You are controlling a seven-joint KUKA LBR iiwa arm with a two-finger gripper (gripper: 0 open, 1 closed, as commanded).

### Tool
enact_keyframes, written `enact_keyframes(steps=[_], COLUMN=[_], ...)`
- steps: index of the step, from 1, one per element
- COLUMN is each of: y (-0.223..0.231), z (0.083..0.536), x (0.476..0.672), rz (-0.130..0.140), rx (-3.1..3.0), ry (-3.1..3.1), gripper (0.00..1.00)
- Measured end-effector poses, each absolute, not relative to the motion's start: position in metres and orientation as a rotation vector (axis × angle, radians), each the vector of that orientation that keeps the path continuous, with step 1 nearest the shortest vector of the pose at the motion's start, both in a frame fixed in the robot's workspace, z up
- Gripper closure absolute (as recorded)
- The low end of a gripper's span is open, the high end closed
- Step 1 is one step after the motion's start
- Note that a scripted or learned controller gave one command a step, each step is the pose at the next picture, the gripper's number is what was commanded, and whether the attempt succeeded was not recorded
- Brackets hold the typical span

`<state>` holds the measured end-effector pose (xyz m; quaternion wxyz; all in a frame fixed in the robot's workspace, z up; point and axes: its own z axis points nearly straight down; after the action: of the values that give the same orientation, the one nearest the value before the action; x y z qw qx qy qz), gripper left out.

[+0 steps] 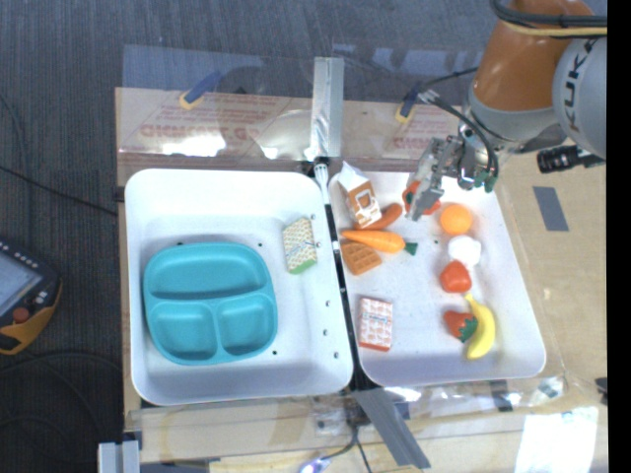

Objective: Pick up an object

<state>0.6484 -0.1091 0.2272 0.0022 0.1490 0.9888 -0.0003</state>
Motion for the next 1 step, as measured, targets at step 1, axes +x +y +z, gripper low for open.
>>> enact_keyframes(steps=[1], y=[-0.1087], z=[0.2368], x=[0.6493], rz=[-0.005], rx=[0.466], ry=[3.100], gripper=[1.00])
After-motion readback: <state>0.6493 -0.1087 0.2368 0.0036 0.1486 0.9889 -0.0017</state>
